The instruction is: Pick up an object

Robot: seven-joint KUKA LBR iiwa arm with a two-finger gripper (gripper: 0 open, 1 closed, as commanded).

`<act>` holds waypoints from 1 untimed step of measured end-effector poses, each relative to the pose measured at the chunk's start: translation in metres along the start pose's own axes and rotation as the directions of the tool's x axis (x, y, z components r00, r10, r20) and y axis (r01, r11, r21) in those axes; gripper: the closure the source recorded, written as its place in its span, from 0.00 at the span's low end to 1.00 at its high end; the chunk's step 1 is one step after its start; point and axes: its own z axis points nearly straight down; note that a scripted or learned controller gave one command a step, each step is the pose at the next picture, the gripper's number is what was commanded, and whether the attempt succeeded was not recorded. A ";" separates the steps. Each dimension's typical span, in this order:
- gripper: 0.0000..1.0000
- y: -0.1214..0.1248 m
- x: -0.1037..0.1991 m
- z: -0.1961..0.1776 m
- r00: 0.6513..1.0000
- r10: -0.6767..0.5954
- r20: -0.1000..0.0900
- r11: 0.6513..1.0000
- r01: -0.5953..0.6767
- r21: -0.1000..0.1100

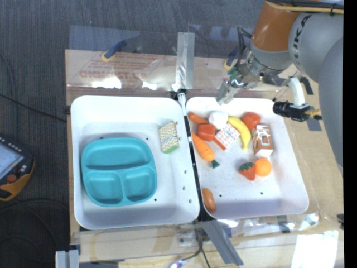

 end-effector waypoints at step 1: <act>1.00 -0.020 -0.068 0.103 0.986 -0.168 0.004 0.986 0.168 -0.006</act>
